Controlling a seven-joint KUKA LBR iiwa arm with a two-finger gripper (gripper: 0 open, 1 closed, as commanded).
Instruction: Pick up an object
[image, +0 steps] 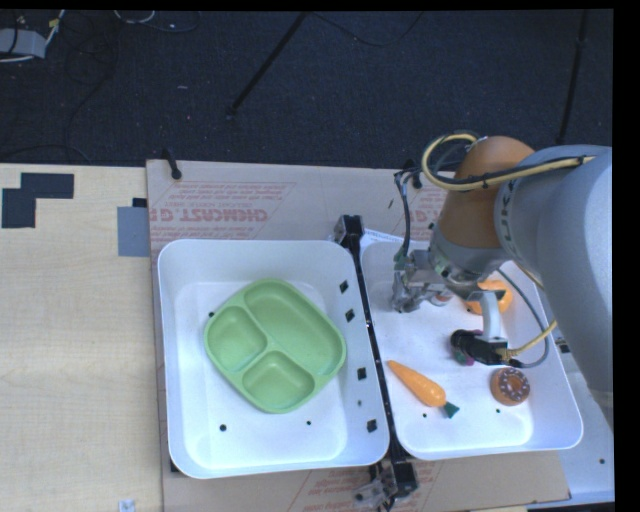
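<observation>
My gripper hangs low over the far left part of the right bin, under the orange band of the wrist. An orange carrot with a green tip lies in the front of that bin, a short way below the gripper. A brown frosted donut sits to the right of the carrot. An orange object peeks out from behind the wrist, mostly hidden by it. I see nothing held in the gripper.
The left bin holds a green divided plate lying flat at its middle. A black divider runs between the two bins. The bulky grey arm covers the right bin's far right side.
</observation>
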